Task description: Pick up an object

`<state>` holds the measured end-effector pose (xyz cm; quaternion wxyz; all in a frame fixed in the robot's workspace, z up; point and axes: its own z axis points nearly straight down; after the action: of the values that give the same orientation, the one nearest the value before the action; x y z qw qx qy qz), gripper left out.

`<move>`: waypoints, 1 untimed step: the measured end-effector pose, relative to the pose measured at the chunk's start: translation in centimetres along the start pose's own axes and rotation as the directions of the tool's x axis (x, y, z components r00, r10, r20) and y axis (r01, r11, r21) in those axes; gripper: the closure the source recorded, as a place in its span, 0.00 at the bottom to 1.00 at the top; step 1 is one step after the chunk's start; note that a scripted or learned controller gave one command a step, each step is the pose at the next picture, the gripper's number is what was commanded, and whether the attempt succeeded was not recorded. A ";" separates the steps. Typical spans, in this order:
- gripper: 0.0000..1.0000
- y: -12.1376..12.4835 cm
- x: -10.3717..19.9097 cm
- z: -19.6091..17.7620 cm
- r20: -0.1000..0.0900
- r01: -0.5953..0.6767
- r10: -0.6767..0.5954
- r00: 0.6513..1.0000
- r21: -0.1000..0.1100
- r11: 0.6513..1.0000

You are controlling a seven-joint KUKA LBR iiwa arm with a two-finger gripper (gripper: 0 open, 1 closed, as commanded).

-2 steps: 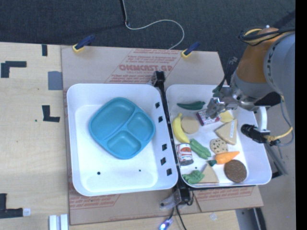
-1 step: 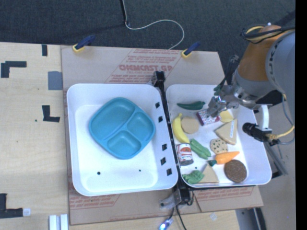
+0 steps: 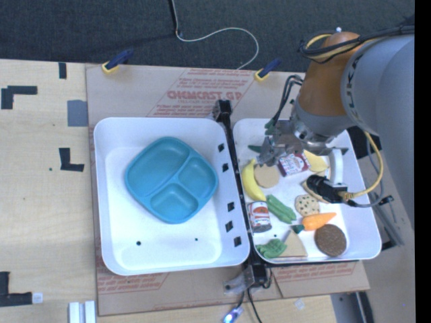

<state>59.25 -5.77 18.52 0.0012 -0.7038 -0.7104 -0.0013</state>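
Note:
My gripper (image 3: pixel 268 151) is low over the back left part of the right bin (image 3: pixel 363 247), among the toy food. Just under and in front of it lie a tan round biscuit (image 3: pixel 267 176) and a yellow banana (image 3: pixel 251 182). A purple and white packet (image 3: pixel 291 163) sits right beside it, with a yellow piece (image 3: pixel 316 161) further right. Nothing visibly hangs from the gripper.
Nearer the front of the right bin are a green pickle (image 3: pixel 281 208), a small can (image 3: pixel 260 216), a speckled cracker (image 3: pixel 306 204), a carrot (image 3: pixel 318 221), a brown patty (image 3: pixel 330 239), a sandwich wedge (image 3: pixel 295 246) and a green leaf (image 3: pixel 271 249). A blue divided plate (image 3: pixel 172 179) lies in the left bin (image 3: pixel 111 247).

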 end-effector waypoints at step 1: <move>1.00 -3.1 5.5 0.2 0.002 -0.004 0.004 1.000 0.005 1.000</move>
<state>56.08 -0.30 18.39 0.0021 -0.7052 -0.7090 0.0012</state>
